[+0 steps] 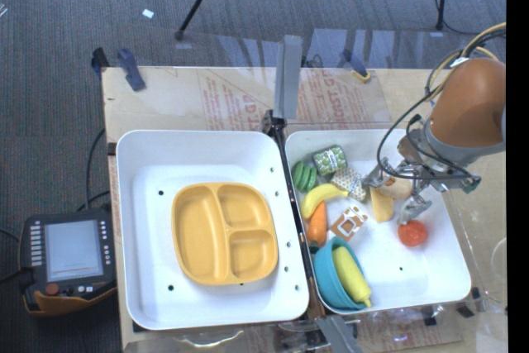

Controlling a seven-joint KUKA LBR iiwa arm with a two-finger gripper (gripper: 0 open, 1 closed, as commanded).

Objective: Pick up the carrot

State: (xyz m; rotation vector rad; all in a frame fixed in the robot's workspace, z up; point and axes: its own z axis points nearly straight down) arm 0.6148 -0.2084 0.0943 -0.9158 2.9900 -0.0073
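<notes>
Carrot (317, 225) under banana (321, 196) (right bin (450, 260))

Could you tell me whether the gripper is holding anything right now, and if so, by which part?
Nothing is held. The gripper hovers over the right bin between the cheese wedge and tomato; the carrot lies untouched by the banana.

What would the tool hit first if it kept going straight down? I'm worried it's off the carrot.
Probably the cheese wedge or the tomato, since the tool hangs over them; depth is unclear. The carrot lies off to the side, by the banana.
</notes>
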